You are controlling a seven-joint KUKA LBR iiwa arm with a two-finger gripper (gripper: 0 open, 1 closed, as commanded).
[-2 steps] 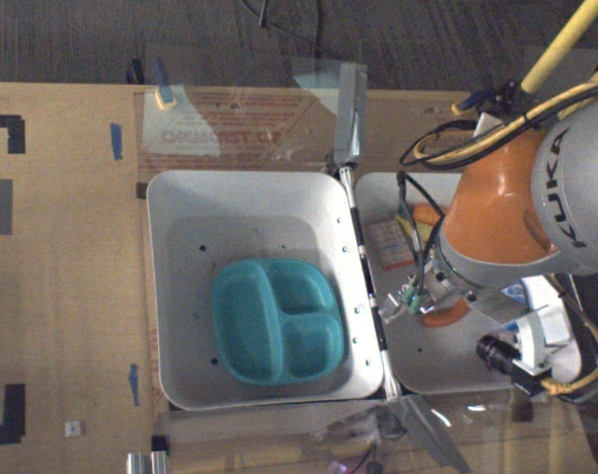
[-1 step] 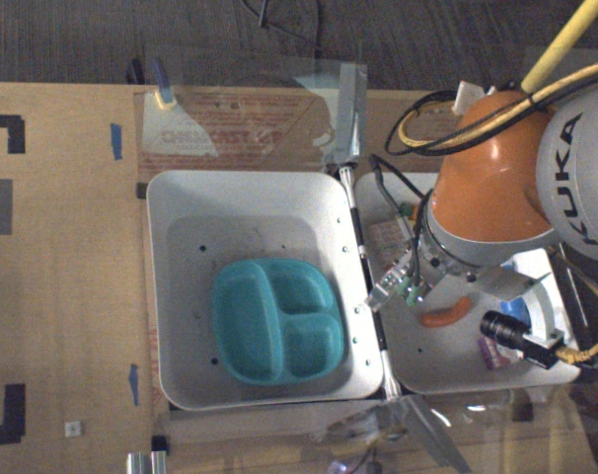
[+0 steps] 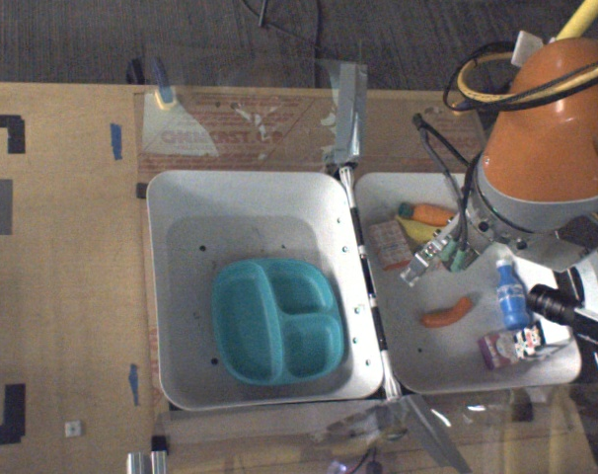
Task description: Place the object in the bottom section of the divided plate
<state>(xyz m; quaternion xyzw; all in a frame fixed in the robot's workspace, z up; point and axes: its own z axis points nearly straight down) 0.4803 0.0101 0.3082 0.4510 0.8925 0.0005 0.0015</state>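
So the gripper (image 3: 439, 256) hangs over the right bin (image 3: 398, 358); can't tell if it's open or holding anything. The sausage (image 3: 447, 312) lies just below it on the bin floor. The teal divided plate (image 3: 276, 319) sits well off left, in the left bin (image 3: 181, 215).

- A clear sheet (image 3: 242, 126) lying on the surface (image 3: 62, 265) behind the left bin bears faint reddish print inside a triangle outline; the letters are too washed out to read.
- The small packet (image 3: 389, 243), the blue bottle (image 3: 511, 297) and the purple carton (image 3: 508, 347) in the right bin carry labels too small to read.
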